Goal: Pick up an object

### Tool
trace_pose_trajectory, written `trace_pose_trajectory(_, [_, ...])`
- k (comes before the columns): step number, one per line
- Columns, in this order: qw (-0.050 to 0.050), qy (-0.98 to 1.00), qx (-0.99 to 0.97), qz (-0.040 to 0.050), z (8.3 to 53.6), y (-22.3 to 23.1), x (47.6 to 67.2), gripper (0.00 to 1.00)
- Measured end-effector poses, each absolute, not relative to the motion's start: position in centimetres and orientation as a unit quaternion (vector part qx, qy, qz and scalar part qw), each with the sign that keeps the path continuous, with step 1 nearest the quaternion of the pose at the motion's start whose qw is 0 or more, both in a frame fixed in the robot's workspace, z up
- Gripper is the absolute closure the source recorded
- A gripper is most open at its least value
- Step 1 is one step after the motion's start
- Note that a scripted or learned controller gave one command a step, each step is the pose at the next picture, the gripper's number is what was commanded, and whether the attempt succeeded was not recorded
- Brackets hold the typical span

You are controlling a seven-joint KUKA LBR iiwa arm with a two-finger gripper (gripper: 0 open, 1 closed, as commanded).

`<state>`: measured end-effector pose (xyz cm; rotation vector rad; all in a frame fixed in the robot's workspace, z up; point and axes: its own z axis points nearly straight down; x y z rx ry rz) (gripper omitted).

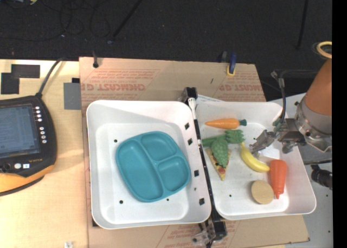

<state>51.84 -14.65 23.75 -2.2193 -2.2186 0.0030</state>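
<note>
The right bin [303, 201] holds several toy foods: an orange carrot [222, 124], green broccoli [220, 145], a pizza slice [220, 164], a yellow banana [254, 161], a red-orange carrot [278, 177] and a round tan cookie [262, 191]. My gripper [275, 142] hangs over the right side of this bin, just above and right of the banana's upper end. Its fingers are spread, so it is open, and nothing sits between them.
The left bin [103, 133] holds a teal divided plate [153, 165]. A dark clip rail [196, 149] runs between the two bins. A tablet-style pendant [21, 136] lies on the bench at far left.
</note>
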Motion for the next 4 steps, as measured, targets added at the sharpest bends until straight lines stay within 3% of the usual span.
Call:
trace_pose_trajectory(1, [0.002, -0.707, -0.707, 0.0017, 14.8, -16.9, 56.0, 0.00])
trace_pose_trajectory(2, [-0.001, -0.708, -0.706, -0.0009, 8.6, -14.4, 60.2, 0.00])
trace_pose_trajectory(3, [0.002, -0.707, -0.708, 0.0013, 9.7, -14.5, 59.9, 1.00])
trace_pose_trajectory(4, [0.001, -0.707, -0.708, 0.0006, 8.8, -11.8, 52.2, 1.00])
